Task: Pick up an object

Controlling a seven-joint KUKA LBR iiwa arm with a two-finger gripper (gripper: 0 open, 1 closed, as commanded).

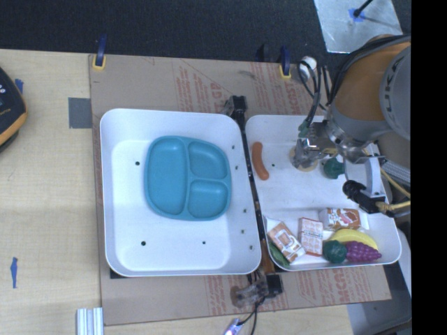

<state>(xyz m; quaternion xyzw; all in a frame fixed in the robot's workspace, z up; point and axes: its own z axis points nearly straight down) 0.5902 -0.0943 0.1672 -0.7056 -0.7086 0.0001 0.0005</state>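
Note:
My gripper (pixel 309 157) hangs low over the back of the right bin (pixel 293 201), its fingers hidden from above by the wrist. A dark green round object (pixel 333 167) lies just to its right, close against it. An orange-brown sausage (pixel 259 160) lies at the bin's left wall. Piled in the front right corner are a yellow banana (pixel 355 237), purple grapes (pixel 363 252), a green vegetable (pixel 335 252) and several small snack packets (pixel 311 234).
The left bin (pixel 122 187) holds a blue divided plate (pixel 187 177). A black clamp (pixel 238 106) sits at the back between the bins, and another fitting (pixel 255 292) at the front. The arm's grey body and cables cover the right bin's back right corner.

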